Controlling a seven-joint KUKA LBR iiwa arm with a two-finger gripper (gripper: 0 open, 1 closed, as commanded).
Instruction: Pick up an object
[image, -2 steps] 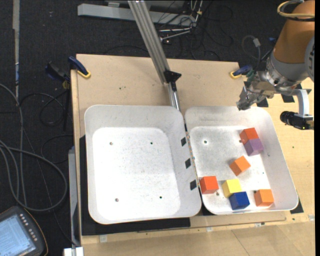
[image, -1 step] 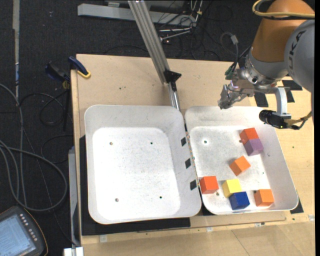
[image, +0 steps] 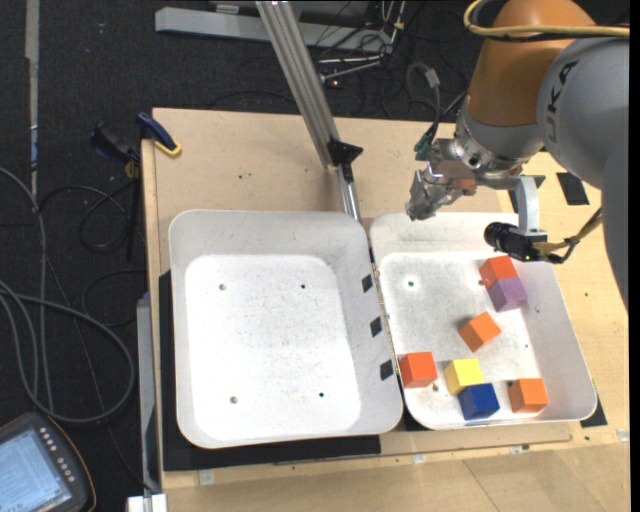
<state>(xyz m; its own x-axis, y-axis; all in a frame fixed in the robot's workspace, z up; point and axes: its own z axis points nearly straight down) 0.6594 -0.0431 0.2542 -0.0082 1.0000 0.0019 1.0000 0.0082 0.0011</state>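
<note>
Blocks first: every one of them lies loose in the right bin (image: 560, 300), none lifted. I count an orange block (image: 497, 269) near the far right side with a purple block (image: 510, 292) touching it just in front, another orange block (image: 480, 330) tilted near the middle, and along the near edge a third orange one (image: 418, 368), a yellow block (image: 462, 374) with a blue block (image: 479, 400) right against it, and a fourth orange one (image: 528, 394) towards the right corner.

So I judge the pick as not yet begun; nothing is in the grasp. My end effector (image: 424, 200) hangs above the far left corner of that bin, over its rim, well apart from any block. Whether it is spread or pressed together, I cannot tell (from this angle it is a dark lump under the wrist). What is left is the whole job: travel over a block, descend, close, lift.

Looking outward, the left bin (image: 200, 300) sits beside the right one, their rims meeting at the centre. A slanted metal pole (image: 305, 85) comes down to the bench (image: 250, 160) just behind that seam, close to my wrist, so I would mind it on any swing left. The paired blocks look awkward; the tilted orange one in the middle stands freest. A blue-and-yellow clamp (image: 155, 133) sits at the far left bench corner, out of the way.
</note>
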